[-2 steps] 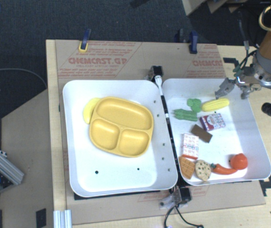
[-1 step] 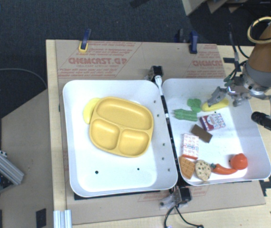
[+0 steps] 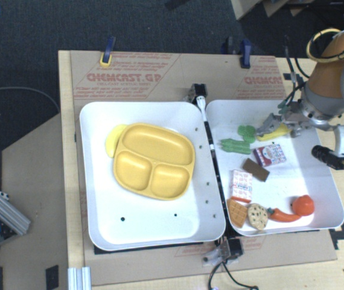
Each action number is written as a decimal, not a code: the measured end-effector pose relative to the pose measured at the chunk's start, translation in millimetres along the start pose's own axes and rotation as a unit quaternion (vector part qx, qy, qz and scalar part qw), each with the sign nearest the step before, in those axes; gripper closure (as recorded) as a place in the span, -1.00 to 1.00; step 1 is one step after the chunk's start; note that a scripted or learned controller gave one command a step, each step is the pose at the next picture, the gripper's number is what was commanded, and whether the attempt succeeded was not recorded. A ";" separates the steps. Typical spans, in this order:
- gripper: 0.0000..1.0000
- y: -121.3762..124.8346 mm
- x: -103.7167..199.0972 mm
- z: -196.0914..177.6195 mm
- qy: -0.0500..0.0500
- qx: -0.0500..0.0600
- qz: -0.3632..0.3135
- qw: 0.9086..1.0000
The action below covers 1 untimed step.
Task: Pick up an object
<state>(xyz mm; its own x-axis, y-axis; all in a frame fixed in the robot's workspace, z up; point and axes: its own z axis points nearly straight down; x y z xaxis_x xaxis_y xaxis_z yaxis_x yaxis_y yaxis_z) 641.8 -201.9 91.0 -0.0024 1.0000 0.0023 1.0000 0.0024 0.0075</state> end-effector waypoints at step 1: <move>1.00 4.3 0.2 -16.4 -0.002 -0.008 -0.001 1.000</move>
<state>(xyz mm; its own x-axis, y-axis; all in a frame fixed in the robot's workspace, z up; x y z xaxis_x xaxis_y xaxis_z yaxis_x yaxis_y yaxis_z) 646.0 -201.7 107.4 -0.0037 1.0000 -0.0012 0.9997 0.0037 0.0228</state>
